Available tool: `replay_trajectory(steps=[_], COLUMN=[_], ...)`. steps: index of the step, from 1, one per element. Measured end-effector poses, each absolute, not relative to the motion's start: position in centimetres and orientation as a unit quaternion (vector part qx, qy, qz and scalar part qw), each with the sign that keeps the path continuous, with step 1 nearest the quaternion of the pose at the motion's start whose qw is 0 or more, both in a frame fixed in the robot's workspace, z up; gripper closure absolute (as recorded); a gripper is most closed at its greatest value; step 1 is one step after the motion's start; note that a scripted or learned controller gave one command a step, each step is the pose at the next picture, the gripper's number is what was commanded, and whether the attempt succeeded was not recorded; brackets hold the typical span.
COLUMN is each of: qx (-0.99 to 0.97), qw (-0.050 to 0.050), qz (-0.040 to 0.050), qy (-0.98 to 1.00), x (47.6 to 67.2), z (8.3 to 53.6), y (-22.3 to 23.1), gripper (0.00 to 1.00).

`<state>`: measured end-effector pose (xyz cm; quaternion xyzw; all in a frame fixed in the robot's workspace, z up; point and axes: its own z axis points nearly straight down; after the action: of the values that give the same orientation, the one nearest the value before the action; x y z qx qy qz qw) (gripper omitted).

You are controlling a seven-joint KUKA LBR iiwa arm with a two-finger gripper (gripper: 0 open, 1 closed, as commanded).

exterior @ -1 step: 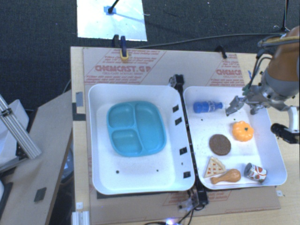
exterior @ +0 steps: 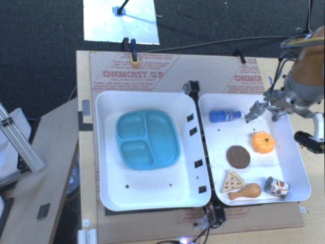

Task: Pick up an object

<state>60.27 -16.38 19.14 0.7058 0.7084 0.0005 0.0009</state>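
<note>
Two white bins side by side. Left bin [exterior: 109, 187] holds a blue divided plate [exterior: 148, 139], lying flat, likely just parked there. Right bin [exterior: 304, 184] has the pickable stuff: blue bottle [exterior: 224, 116] on its side at the far left, brown cookie [exterior: 238, 156] mid-bin, pizza slice [exterior: 231, 180] and drumstick [exterior: 245, 191] near edge, orange pumpkin [exterior: 263, 142], can [exterior: 277, 187] near right. Gripper [exterior: 265, 109] hovers over the far part of the bin, between bottle and pumpkin, fingers apart, nothing between them. Probably lining up a grab.
</note>
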Motion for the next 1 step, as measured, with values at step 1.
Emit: replay_trajectory(steps=[1], qx=[0.707], qw=[0.000], qz=[-0.0003], qy=[0.708], x=[59.66], z=[13.20], y=[-16.28], gripper=[0.00])
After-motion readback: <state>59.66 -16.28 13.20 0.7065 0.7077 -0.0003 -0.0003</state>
